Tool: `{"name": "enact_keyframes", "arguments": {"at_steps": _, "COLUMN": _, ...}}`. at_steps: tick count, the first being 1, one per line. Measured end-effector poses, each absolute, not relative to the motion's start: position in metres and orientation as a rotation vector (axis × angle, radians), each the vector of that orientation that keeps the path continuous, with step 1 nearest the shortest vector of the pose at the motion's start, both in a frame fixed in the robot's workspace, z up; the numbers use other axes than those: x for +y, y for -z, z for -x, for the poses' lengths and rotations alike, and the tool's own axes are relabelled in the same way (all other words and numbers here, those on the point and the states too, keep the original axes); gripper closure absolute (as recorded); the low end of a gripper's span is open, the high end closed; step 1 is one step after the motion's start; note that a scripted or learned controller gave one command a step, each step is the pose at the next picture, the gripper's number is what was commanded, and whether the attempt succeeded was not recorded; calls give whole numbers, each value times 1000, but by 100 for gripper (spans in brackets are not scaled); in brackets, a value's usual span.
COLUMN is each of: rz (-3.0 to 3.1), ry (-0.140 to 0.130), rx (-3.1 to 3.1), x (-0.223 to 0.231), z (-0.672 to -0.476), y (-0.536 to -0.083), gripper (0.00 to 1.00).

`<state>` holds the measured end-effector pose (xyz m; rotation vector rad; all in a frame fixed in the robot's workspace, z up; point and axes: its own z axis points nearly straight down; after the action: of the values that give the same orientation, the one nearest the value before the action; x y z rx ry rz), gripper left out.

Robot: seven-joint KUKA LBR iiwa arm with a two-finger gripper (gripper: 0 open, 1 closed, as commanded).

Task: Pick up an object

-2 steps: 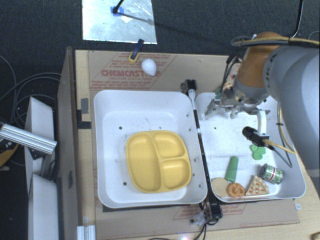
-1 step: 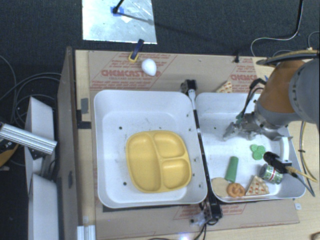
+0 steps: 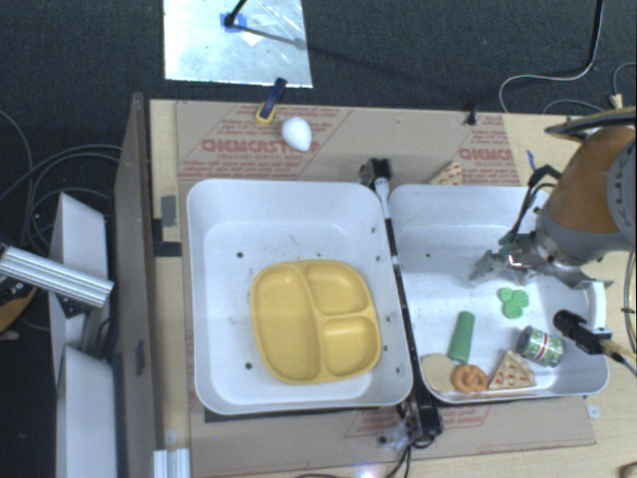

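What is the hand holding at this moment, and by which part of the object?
Nothing that can be seen. The hand hangs over the right bin, above the green toy, and no object shows between its fingers.

The right bin lies bare along its far edge and left wall. Its near edge is crowded: green cylinder, can, pizza slice, cookie. In the left bin, a yellow tray fills the middle.
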<state>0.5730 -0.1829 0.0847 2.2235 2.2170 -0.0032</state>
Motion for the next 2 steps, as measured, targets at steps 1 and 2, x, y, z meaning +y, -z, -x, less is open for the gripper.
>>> {"name": "enact_keyframes", "arguments": {"at_steps": 1, "rz": -2228, "ry": 4, "rx": 2219, "x": -196, "z": -499, "y": -84, "gripper": 0}}
{"name": "enact_keyframes", "arguments": {"at_steps": 2, "rz": -2209, "ry": -7, "rx": 2227, "x": -174, "z": -570, "y": -85, "gripper": 0}}
